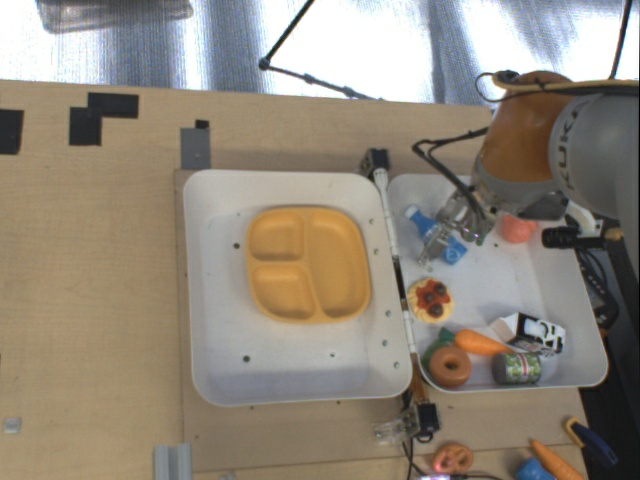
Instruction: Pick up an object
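A single fixed camera looks down from above the bench at a slant — the bench's far edge runs across the top, toward twelve o'clock, with ribbed floor beyond it. It stands far enough back to take in both white bins: the left bin sits near centre, the right bin toward three o'clock. The arm enters from two o'clock — cropped by the frame's edge.
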Robot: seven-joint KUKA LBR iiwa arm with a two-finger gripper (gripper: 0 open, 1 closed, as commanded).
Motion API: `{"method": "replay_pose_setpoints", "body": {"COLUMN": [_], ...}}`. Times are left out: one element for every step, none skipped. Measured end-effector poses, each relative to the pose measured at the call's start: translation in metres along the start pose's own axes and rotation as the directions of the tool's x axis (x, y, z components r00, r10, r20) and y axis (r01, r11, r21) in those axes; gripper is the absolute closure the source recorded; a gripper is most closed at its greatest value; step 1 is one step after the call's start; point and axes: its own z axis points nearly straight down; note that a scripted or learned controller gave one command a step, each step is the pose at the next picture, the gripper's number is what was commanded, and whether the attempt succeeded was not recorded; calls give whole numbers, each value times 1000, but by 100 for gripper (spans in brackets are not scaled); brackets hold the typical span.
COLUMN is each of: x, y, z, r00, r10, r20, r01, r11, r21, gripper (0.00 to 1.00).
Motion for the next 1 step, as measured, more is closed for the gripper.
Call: {"method": "replay_pose_setpoints", "body": {"x": [-1], "y": [1], "z": [-11], "r00": [1000], "r10": [0], "r20": [6], "r01": [0], "r11": [1000], "r21": [-3], "gripper": [100]}}
